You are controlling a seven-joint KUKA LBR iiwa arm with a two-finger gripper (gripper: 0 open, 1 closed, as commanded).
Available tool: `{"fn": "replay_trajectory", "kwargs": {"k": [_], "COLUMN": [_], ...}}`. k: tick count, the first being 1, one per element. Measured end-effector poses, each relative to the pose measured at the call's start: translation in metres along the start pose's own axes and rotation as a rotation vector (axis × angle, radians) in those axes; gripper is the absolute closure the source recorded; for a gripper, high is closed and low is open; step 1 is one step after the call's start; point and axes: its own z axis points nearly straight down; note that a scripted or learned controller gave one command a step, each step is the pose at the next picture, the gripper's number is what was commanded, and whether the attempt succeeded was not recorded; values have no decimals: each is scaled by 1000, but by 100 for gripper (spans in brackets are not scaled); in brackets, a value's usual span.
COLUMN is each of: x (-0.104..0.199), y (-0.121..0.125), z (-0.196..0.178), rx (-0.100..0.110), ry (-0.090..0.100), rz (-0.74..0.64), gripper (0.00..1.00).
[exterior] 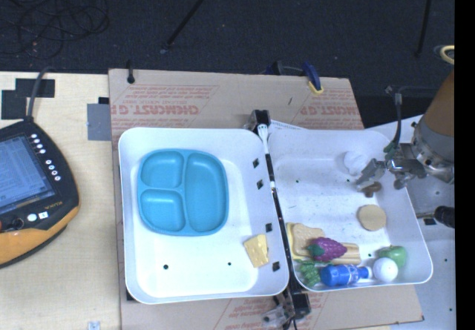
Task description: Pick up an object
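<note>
My gripper (386,173) hangs over the upper right part of the right bin (319,150), coming in from the right edge. It is open, its two fingers spread and nothing between them. A white crumpled object (354,162) lies just left of the left finger, and a small brown piece (369,189) lies just below it. Further toward the front sit a tan round cookie (371,217), a slice of toast (300,238) with purple grapes (326,249) on it, a blue bottle (343,274), a white ball (384,269) and a green fruit (398,254).
The left bin (148,276) holds a blue divided plate (182,192) and a yellow cheese wedge (257,251) near the divider. A tablet-like controller (30,180) lies on the bench at far left. Cardboard (223,102) lies under both bins.
</note>
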Motion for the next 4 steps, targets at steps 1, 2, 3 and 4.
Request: {"fn": "replay_trajectory", "kwargs": {"k": [1, 2, 3, 4], "x": [-1, -4, 3, -2], "y": [67, 36, 21, -10], "z": [101, 13, 94, 27], "rx": [-2, -7, 5, -4], "ry": [1, -2, 2, -1], "rz": [-4, 3, -1, 0], "gripper": [0, 0, 0, 0]}}
